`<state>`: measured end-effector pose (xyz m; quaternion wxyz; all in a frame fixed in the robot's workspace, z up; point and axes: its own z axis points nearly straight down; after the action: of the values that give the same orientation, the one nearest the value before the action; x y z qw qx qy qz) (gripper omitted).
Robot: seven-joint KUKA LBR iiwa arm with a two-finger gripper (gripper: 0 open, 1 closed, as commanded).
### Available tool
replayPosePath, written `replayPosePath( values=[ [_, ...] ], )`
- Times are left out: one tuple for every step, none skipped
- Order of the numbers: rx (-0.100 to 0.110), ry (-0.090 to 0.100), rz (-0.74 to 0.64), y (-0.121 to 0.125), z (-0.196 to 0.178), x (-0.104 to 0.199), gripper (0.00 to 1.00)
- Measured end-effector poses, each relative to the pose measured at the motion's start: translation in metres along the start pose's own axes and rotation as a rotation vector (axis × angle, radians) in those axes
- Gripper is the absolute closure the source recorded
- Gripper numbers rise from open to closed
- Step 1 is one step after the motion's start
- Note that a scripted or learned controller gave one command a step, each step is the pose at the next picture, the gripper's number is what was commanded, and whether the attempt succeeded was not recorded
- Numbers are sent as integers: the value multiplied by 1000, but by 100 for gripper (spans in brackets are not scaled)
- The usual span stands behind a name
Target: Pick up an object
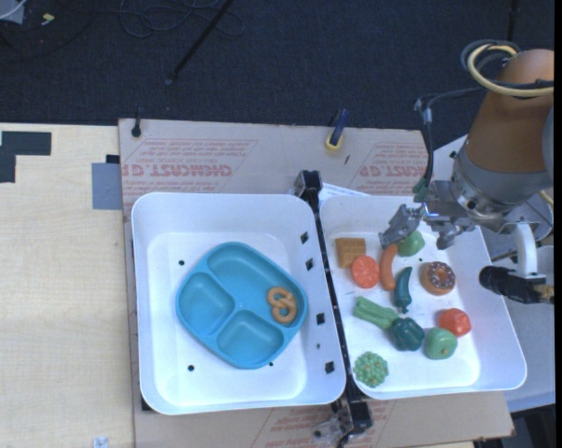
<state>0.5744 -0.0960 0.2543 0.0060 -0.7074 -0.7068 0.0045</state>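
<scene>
Pincer spread wide over right bin, above green ball, pretzel on blue plate

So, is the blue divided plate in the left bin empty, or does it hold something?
Not empty. The blue divided plate holds one small brown pretzel, lying in the plate's right compartment; its other two compartments look bare.

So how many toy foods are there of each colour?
Green: 5 (round one by the claw, dark pod, long stalk, apple, bumpy ball)
Orange or red: 4 (cracker, round fruit, carrot, tomato)
Brown: 2 (donut, pretzel)
Dark teal: 1 (pepper)
Total: 12
</scene>
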Motion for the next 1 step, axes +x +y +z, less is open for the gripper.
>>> replayPosePath(
  values=[
    [-11,-1,-2,2,-6,0,0]
  ],
)
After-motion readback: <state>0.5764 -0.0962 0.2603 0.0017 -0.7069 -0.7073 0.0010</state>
